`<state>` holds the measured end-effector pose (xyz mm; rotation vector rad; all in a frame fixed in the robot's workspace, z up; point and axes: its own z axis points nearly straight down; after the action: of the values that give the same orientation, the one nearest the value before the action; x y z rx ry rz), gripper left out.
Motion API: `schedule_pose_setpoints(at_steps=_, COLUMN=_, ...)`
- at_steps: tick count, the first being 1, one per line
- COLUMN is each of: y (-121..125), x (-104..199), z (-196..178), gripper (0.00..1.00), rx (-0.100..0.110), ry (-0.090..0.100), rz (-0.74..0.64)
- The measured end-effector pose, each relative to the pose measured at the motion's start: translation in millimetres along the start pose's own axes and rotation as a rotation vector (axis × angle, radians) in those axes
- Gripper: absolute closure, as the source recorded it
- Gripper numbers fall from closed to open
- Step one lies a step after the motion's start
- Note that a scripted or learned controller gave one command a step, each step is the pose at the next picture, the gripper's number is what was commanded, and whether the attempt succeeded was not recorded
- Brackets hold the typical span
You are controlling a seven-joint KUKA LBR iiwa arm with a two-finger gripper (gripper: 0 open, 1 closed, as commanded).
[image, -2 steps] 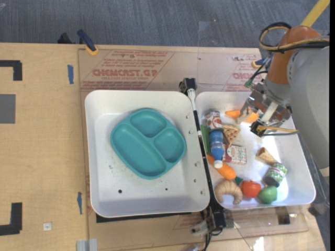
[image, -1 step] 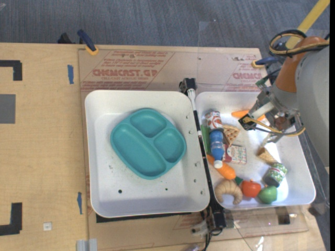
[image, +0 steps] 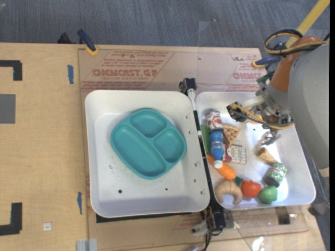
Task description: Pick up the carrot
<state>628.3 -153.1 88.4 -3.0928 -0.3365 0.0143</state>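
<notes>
The carrot [image: 226, 170] is a short orange piece with a green end, lying near the left wall of the right bin [image: 305, 163], just below a blue bottle [image: 216, 143]. My gripper [image: 269, 136] hangs over the upper middle of the right bin, to the right of the carrot and farther back. It is well apart from the carrot, and nothing shows in its grasp. The grey arm with its orange band [image: 282, 69] comes in from the upper right.
Around the carrot lie a croissant [image: 229, 191], a tomato [image: 250, 189], a green lime [image: 268, 194], a small packet [image: 236, 153], a red-and-white can [image: 213, 120] and a wedge-shaped piece [image: 266, 155]. The left bin [image: 99, 156] holds a teal divided plate [image: 148, 142].
</notes>
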Motion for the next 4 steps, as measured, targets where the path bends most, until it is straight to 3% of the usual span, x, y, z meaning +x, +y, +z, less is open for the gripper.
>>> schedule_pose_setpoints(at_steps=1, y=-59, x=45, z=-76, gripper=0.00, rx=-0.029, ry=0.014, rz=-0.028)
schedule_pose_setpoints(at_steps=2, y=-56, x=21, z=-7, gripper=0.00, rx=-0.031, ry=0.010, rz=0.012)
schedule_pose_setpoints(at_steps=3, y=-11, x=7, z=1, gripper=0.00, rx=-0.025, ry=0.005, rz=0.007)
schedule_pose_setpoints(at_steps=4, y=6, x=14, z=-1, gripper=0.00, rx=0.012, ry=-0.019, rz=-0.048)
